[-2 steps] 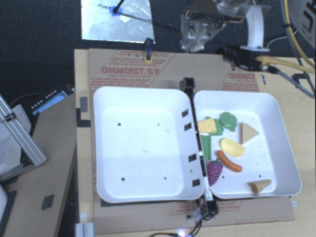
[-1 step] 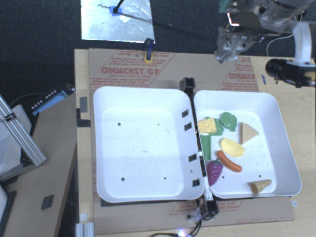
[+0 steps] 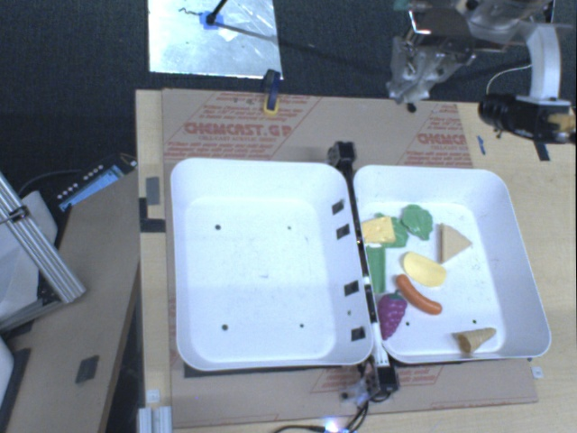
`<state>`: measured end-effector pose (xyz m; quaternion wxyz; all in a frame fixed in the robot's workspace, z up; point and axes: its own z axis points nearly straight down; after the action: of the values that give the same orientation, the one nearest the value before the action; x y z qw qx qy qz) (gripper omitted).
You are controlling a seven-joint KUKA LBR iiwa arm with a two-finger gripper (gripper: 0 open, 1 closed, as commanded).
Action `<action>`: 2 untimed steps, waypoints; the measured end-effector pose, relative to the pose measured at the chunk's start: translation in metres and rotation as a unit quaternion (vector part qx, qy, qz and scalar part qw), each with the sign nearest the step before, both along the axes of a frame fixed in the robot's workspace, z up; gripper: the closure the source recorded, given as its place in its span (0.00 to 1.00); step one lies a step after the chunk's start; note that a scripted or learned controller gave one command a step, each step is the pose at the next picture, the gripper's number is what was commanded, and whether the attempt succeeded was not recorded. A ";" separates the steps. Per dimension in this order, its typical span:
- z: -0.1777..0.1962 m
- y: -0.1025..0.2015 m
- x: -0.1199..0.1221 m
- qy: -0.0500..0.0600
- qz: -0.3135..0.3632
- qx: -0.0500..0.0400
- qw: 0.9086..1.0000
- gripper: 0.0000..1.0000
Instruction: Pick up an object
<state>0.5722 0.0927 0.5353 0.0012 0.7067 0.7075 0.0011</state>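
Toy foods [image 3: 413, 264] in right bin [image 3: 505, 206]

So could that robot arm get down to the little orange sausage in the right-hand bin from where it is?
Probably yes. The sausage lies uncovered in the open-topped right bin, with the yellow piece touching it on one side. The gripper hangs beyond the bin's far edge, with nothing between them.

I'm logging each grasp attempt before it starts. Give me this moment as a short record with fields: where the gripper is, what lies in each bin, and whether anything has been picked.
gripper: gripper above the bench's far edge, beyond the right bin, not over the toys
right bin contents: yellow block, green broccoli, tan wedge, yellow lemon shape, orange sausage, purple grapes, cone
left bin: left bin, bare white floor
picked: nothing seen at the gripper
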 end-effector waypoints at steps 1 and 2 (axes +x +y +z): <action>0.000 -0.069 -0.015 0.001 -0.003 0.000 1.000 1.00; 0.000 -0.130 -0.035 0.001 -0.003 0.000 1.000 1.00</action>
<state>0.5370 -0.0373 0.5353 0.0011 0.7090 0.7052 0.0005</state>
